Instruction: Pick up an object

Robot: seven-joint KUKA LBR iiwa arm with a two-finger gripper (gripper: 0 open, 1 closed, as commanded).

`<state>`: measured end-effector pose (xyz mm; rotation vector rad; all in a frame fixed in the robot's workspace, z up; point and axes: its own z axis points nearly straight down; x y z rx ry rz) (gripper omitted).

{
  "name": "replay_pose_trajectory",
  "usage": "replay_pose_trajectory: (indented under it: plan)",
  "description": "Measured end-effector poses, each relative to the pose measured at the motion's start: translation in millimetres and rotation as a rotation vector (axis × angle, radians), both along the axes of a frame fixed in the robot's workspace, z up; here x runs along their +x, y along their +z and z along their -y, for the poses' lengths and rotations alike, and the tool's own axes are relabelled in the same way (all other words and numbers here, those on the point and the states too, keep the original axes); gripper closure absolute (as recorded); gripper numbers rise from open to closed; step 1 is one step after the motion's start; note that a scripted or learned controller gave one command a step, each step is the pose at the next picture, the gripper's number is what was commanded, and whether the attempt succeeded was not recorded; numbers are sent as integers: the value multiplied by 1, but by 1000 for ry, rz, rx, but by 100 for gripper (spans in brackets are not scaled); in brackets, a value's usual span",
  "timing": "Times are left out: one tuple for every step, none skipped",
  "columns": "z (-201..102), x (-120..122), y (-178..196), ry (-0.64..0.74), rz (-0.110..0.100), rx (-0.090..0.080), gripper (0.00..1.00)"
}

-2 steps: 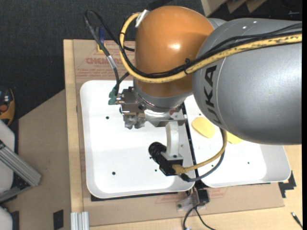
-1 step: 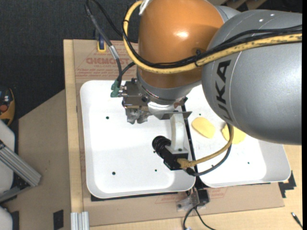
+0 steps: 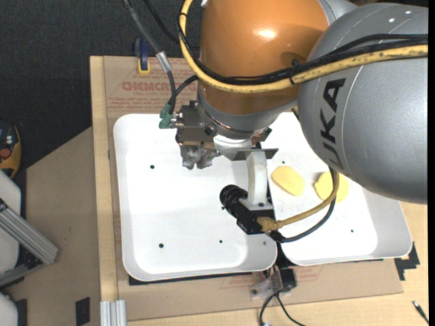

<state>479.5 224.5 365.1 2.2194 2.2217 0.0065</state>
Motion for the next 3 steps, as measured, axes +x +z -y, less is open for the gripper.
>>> replay_pose_trajectory:
  plan:
    - [16,0,28,-2,1,0,100]
    - [-1,-2,-73,0,-15,-7,100]
    - [0,8,-47,-1,-2,-1,100]
